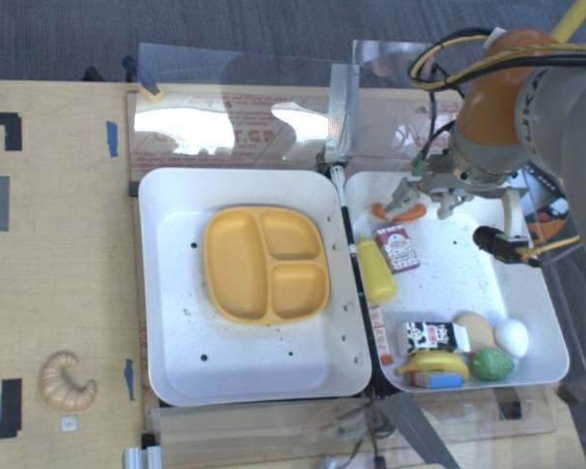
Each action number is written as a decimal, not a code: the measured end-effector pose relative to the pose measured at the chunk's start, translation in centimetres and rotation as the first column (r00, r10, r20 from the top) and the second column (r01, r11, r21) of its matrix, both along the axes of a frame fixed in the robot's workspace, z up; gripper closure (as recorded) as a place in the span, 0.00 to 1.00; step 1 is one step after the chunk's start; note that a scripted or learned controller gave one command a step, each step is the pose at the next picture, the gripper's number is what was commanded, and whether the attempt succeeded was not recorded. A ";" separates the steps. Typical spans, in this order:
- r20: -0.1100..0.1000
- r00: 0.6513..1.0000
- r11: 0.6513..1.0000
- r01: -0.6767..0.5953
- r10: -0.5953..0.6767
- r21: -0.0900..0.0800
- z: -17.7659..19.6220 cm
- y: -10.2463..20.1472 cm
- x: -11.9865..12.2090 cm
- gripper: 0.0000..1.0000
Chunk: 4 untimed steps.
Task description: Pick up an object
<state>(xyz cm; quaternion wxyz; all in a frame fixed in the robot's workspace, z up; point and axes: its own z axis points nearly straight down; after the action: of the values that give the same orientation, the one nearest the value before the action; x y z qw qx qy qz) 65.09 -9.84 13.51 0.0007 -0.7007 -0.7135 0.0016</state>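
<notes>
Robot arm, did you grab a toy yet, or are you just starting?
Nothing looks picked up yet. The gripper hangs over the far end of the right bin, right by the small orange carrot, which lies on the bin floor. The yellow bottle, banana and white egg sit untouched. Grabbing and lifting is left.

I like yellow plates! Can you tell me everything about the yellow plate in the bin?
The plate is yellow-orange, looks like plastic, and has rounded corners. Raised ridges split it into three sections: one big on the left, two smaller on the right. It lies flat, right way up, in the middle of the left bin, with nothing on it.
</notes>
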 end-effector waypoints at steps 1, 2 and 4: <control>0.019 0.986 0.986 -0.167 0.167 0.000 -3.9 0.3 -0.4 0.00; 0.025 0.878 0.878 -0.478 0.478 -0.011 -3.8 -1.9 -3.5 0.00; 0.011 0.998 0.998 0.058 -0.058 -0.001 -4.7 -0.2 -10.2 0.00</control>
<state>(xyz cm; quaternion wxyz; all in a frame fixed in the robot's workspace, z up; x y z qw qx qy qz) 54.85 -10.06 8.81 -0.0037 -0.7210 -0.6929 -0.0021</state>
